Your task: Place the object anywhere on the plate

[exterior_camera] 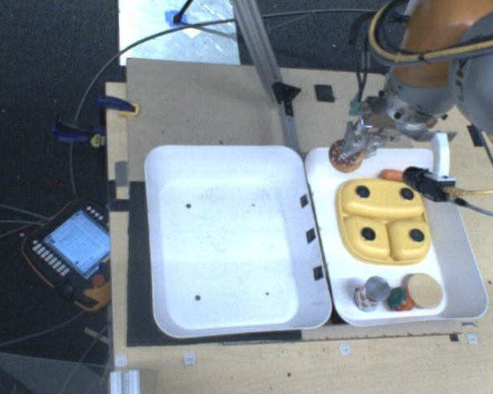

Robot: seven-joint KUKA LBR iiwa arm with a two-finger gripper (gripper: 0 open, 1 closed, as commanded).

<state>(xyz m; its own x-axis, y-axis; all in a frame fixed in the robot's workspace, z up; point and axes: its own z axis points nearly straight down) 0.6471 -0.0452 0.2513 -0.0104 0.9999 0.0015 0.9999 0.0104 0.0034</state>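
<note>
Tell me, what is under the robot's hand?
A small brown round object, in a back corner of the shallow white bin, beside the yellow divided plate. The hand covers its top, so its full shape is hidden.

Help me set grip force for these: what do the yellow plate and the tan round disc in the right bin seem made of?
The yellow plate looks like moulded plastic, smooth with a soft sheen: even colour and rounded, raised sections. The tan disc looks matte, perhaps wood or toy plastic; it is too small to tell which.
</note>
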